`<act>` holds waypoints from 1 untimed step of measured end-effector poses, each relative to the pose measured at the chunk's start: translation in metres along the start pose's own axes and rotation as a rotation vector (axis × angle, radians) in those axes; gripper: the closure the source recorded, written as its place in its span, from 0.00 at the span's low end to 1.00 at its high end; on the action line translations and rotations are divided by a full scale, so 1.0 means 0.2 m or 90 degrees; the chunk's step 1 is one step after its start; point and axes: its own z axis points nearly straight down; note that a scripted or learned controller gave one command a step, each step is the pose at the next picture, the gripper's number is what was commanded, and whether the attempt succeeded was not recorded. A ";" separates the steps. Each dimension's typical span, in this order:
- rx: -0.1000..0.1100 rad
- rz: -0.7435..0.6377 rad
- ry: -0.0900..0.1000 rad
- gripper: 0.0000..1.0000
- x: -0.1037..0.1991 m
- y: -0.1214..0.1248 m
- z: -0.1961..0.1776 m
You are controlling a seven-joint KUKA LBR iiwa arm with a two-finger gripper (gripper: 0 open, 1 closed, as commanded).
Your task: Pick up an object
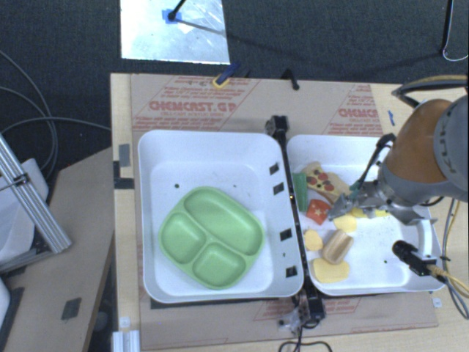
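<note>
Down in the right bin, gripper low over the toy food, just beside the red piece and the pizza slice. Grip state impossible to tell, perhaps touching something yellow. Green divided plate in the left bin.

a single fixed camera looks down at a slant from above the surface, far enough back to take in both white bins: the left bin near the frame's centre, the right bin toward its right edge. dark floor fills the upper frame. the arm enters from the right.
</note>
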 end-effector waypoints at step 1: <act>-0.003 0.005 -0.003 0.00 0.13 0.10 0.11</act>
